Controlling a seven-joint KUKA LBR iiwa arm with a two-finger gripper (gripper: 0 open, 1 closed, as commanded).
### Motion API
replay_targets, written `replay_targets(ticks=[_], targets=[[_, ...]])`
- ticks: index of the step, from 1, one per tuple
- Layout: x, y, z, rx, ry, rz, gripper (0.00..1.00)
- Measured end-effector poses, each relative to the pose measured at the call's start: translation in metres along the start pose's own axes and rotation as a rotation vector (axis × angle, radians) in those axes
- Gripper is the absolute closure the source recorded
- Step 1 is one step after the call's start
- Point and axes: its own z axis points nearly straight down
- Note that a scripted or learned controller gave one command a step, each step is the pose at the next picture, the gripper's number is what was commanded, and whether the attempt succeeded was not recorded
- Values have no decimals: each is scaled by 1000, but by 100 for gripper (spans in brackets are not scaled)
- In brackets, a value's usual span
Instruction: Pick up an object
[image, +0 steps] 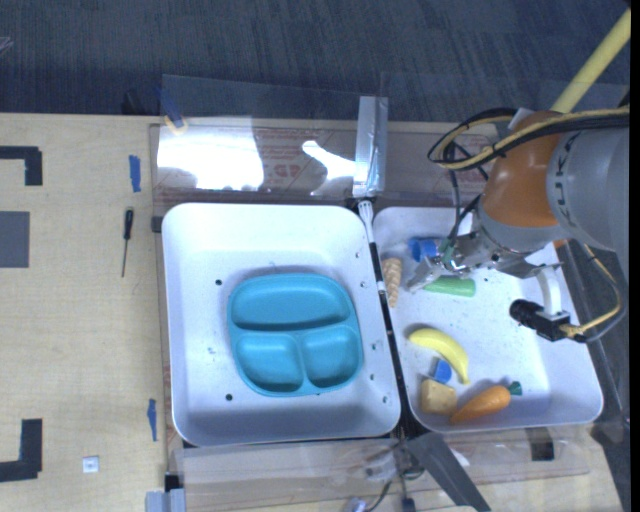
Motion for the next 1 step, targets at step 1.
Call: replay_targets(ticks=[1], targets=[[-4, -7, 0, 0, 2, 5, 0]])
